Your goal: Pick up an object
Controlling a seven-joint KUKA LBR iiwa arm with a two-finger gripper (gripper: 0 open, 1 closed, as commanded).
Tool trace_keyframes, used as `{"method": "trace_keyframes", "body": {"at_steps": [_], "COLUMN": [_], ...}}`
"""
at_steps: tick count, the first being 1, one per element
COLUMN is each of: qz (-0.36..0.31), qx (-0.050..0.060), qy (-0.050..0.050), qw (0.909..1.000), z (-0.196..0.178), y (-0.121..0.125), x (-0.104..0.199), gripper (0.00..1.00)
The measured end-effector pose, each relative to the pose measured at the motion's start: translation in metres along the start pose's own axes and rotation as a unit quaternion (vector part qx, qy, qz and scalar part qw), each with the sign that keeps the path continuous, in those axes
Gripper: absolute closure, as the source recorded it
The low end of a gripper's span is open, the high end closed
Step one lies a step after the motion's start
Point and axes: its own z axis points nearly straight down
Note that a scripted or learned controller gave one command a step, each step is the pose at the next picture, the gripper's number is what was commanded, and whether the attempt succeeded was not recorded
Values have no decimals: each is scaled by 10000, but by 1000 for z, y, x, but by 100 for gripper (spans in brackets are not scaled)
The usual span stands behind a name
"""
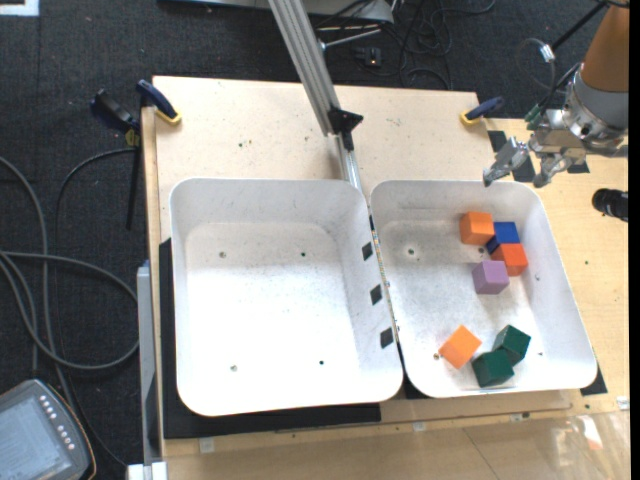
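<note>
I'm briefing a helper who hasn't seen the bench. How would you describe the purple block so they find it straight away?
Look in the right-hand white bin, the one nearer the arm. Along its far right side sits a tight cluster of four blocks; the purple block is the one at the cluster's near end, just below the blue block and beside an orange block. It is the only purple piece in either bin.

I see bright, even overhead light, no hard shadows. White bins (pixel 270 388) near washout, mild glare on floors. Soft shadow under near rims. Floor (pixel 70 48) dark, low detail. Focus decent at centre; near right corner smeared, hazy.
</note>
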Motion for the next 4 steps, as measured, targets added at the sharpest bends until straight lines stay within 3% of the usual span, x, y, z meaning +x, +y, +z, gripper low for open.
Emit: {"method": "trace_keyframes", "body": {"at_steps": [1, 2, 3, 4], "qz": [3, 0, -7, -5], "qx": [16, -42, -63, -46], "qy": [9, -21, -19, -7], "qw": [10000, 10000, 10000, 10000], "z": [63, 122, 108, 61], "y": [-5, 0, 2, 10], "x": [3, -2, -1, -5], "gripper": [0, 0, 100, 100]}}
